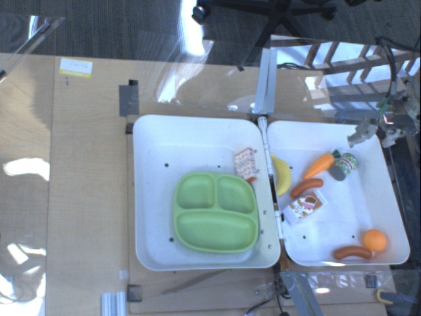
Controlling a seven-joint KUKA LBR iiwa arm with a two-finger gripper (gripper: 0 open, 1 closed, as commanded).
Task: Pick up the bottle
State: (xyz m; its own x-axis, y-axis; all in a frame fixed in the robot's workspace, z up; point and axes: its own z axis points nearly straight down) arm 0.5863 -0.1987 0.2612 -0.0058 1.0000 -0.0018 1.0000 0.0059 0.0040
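Nearby, the bottle (343,164) (label unreadable) lies beside the carrot (318,164); the gripper (366,131) state is unclear

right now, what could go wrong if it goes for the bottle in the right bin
1. The bottle lies on its side touching the carrot's leafy end, so closing fingers may catch or push the carrot as well.
2. Lying down and round, it could roll away when nudged.
3. The gripper sits at the right bin's far right corner, so a descent near the wall might clip the rim.
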